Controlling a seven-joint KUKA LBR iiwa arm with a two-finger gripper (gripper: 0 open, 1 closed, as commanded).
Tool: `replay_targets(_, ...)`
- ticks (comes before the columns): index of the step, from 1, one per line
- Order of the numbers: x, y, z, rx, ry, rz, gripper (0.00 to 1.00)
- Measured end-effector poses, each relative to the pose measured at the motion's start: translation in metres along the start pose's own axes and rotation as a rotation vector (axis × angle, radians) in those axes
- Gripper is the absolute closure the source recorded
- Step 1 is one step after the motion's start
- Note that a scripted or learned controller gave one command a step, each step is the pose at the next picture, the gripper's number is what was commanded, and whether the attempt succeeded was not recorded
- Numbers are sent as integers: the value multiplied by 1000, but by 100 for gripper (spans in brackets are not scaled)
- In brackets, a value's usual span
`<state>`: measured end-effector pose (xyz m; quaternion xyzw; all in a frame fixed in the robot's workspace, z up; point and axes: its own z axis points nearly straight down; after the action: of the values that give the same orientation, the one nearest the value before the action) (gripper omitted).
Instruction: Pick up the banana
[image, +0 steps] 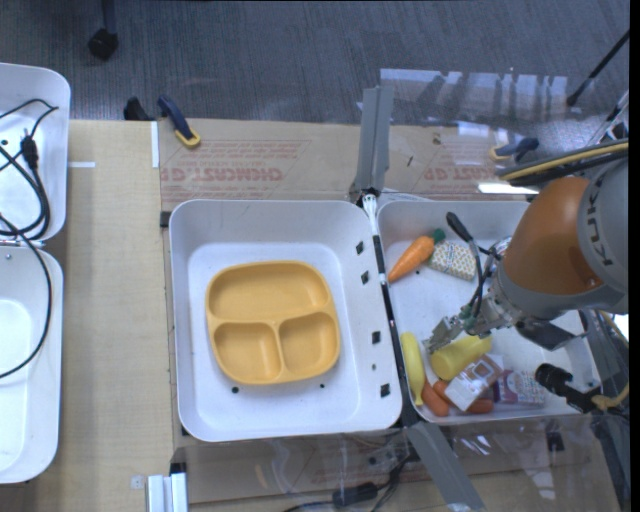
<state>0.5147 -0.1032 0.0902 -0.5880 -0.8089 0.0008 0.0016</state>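
The banana (411, 366) is lying in the right bin (440, 290); the pincer (452, 331) is hovering close, open, grabbing nothing yet.

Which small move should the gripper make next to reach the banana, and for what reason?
Probably shift toward the divider, then descend. The gripper hovers over the right bin, while the banana lies closer to the bin's left wall, beside a yellow toy.
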Motion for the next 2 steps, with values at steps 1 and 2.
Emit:
replay_targets(1,-1,0,-8,0,0,3,100)
replay_targets(2,-1,0,-8,1,-1,3,0)
